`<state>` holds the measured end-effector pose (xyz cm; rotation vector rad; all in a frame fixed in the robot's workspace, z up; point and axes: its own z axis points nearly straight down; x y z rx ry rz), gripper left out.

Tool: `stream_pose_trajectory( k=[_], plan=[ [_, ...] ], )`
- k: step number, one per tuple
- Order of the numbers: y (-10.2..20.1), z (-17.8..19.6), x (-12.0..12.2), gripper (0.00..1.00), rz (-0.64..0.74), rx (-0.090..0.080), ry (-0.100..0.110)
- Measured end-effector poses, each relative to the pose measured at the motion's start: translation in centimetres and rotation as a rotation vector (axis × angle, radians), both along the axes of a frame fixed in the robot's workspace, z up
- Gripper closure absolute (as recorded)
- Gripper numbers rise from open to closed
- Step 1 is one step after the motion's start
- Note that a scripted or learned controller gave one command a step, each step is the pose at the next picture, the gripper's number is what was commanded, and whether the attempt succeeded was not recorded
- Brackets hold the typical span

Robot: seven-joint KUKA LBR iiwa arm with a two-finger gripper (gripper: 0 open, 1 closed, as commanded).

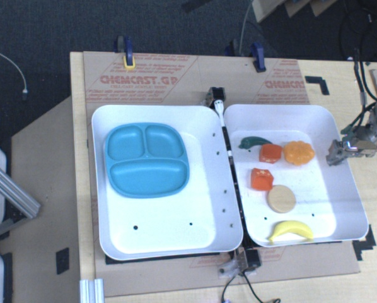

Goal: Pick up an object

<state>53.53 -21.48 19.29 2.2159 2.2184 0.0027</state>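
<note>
The right bin (340, 194) holds several small items. A dark green piece (255, 142) lies at the back, with a red-orange block (270, 153) and an orange round fruit (299, 152) just in front of it. Nearer the middle sit a red cube (261, 178) and a tan disc (281, 199). A yellow banana (291, 230) lies by the front rim. My gripper (338, 151) hangs at the bin's right rim, right of the orange fruit and apart from it, with nothing seen in it.
The left bin (201, 219) holds a blue divided plate (147, 160). Clamps (129, 52) stand at the board's back edge. Cables run along the right side near the arm (368, 137).
</note>
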Motion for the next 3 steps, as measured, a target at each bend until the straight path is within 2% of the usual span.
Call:
stream_pose_trajectory(
  k=[1,2,3],
  plan=[
    [-0.2,4.3,0.2,1.0,0.0,-0.001,-0.001],
    [4.6,3.3,1.4,1.0,0.004,0.005,0.006],
    [10.2,2.8,1.4,1.0,0.005,0.005,0.007]
  ],
)
